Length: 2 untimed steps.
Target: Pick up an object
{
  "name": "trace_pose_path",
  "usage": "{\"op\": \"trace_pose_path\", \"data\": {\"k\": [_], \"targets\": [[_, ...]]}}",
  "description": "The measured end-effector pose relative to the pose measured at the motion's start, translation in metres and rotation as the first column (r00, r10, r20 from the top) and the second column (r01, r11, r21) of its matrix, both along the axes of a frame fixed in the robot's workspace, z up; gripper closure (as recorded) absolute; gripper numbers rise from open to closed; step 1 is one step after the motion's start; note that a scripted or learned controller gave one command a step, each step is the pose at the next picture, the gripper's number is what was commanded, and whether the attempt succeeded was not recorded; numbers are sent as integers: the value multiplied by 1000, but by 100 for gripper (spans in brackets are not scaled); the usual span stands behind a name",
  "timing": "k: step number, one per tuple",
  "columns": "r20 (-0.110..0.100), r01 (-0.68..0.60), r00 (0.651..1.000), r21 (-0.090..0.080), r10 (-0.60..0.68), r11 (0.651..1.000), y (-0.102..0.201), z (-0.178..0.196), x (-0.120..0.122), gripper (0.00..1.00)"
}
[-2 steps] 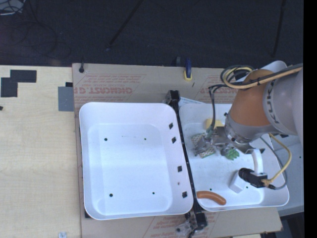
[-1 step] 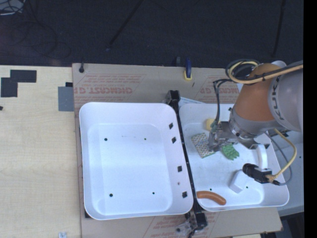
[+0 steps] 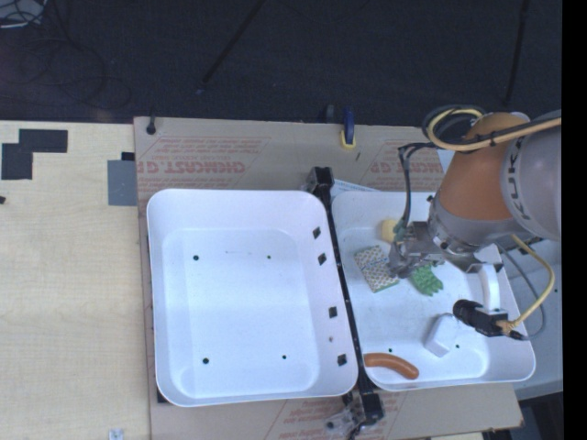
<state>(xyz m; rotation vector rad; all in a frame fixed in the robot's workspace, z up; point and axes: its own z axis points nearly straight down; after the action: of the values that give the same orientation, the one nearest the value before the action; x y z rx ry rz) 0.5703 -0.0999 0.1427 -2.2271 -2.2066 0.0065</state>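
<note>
pincer (image 3: 401,262) low in right bin (image 3: 514,374) | touching patterned cloth (image 3: 375,268)

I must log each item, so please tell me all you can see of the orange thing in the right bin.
The orange thing is a long, slim, slightly curved piece, sausage-like, smooth and perhaps plastic. It lies flat near the front rim of the right bin, close to the divider. Nothing touches it; a white block lies apart to its right.
</note>
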Motion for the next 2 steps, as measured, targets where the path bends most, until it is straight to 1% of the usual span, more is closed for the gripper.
{"op": "trace_pose_path", "data": {"k": [1, 2], "targets": [[10, -3, 1000, -5, 3, 1000, -55, 97, -66, 100], [8, -20, 1000, 2, 20, 1000, 48, 140, -83, 100]]}}
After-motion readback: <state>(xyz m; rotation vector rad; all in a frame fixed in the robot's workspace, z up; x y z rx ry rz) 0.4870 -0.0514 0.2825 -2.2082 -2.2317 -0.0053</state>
